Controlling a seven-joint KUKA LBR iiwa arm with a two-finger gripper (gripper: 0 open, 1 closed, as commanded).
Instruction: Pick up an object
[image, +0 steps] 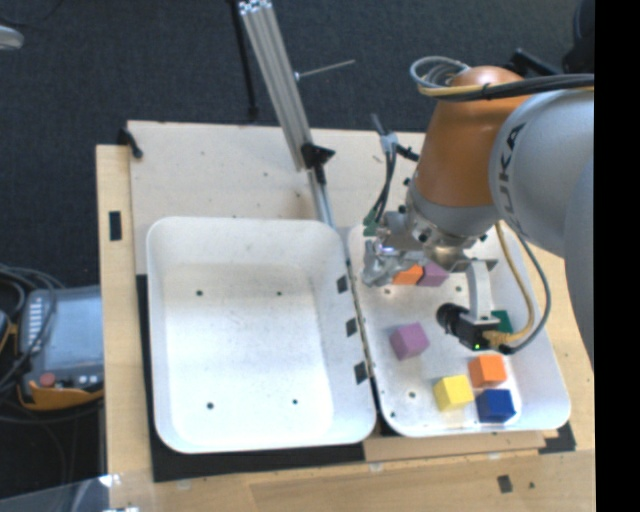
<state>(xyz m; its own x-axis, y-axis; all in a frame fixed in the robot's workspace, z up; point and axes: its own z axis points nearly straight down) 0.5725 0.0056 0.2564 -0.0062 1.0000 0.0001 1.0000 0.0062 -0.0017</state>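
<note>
My gripper (380, 264) hangs low over the far left corner of the right bin (545, 410), close to the wall between the bins. Right beside it, partly under the wrist, lie a small orange piece (408, 276) and a pink piece (435, 276). A purple block (408, 340) rests in the middle of that bin. Toward the near right corner sit a yellow block (452, 391), an orange block (488, 369) and a blue block (495, 405). A bit of green (501, 322) peeks out at the right. The wrist hides how the jaws stand.
The left bin (160, 240) lies beside the right one, sharing a raised rim. A slanted metal rail (285, 90) rises from behind the bins. A grey device with cables (60, 340) sits off the bench at the left.
</note>
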